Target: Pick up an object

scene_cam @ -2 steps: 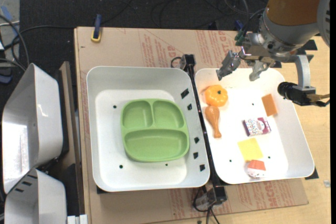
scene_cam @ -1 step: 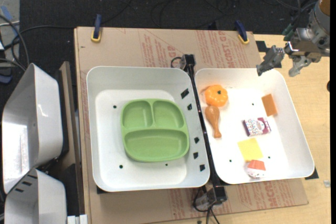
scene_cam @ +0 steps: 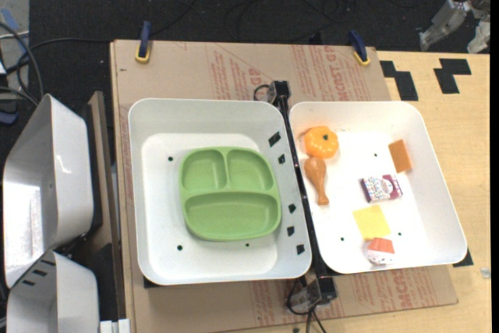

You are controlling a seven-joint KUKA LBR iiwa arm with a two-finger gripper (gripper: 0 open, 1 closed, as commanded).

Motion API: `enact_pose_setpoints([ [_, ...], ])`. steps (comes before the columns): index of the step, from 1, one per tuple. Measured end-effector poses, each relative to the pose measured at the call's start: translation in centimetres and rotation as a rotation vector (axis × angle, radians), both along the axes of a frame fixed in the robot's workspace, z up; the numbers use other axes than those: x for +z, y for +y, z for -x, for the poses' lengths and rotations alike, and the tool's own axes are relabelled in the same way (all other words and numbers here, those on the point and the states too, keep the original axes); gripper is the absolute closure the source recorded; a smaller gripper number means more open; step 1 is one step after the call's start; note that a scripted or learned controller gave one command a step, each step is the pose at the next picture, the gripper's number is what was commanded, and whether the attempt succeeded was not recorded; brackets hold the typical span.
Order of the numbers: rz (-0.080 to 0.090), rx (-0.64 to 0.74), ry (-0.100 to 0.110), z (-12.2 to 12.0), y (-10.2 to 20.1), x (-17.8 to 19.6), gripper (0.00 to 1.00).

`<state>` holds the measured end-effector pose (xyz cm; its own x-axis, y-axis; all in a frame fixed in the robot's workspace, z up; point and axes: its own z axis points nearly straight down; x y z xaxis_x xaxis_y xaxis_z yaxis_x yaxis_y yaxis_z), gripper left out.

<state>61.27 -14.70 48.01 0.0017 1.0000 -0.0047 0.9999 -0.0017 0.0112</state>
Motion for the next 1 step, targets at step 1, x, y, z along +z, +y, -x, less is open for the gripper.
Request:
enact_pose_setpoints([
  [1, -0.007, -0.002, 0.027, 2.14, -0.34, -15.39, 0.00],
])
